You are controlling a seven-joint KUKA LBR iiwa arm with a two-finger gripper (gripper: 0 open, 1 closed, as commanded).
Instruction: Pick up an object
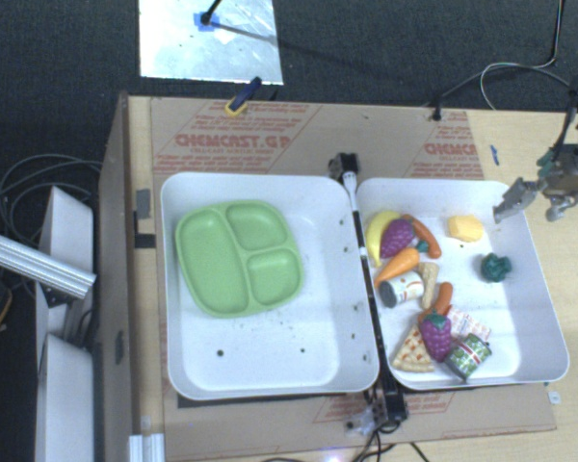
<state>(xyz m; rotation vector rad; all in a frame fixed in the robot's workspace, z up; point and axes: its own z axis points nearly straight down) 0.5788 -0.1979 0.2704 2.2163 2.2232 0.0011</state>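
Observation:
The right bin [530, 301] holds a heap of toy food: a yellow block [466, 227], a dark green lump [494, 267], a banana [377, 231], purple grapes [399, 236], an orange carrot [397, 266], a small can [402, 291], a pizza slice [413, 354], a second grape bunch [436, 333] and a green packet [470, 354]. My gripper [536, 203] hangs over the bin's far right corner, to the right of the yellow block. Its fingers are spread open with nothing between them.
The left bin [202, 354] bears a green divided plate [239, 256]. A black divider strip [364, 258] runs between the two bins. Cardboard lies under both. Cables trail over the bench at the far right.

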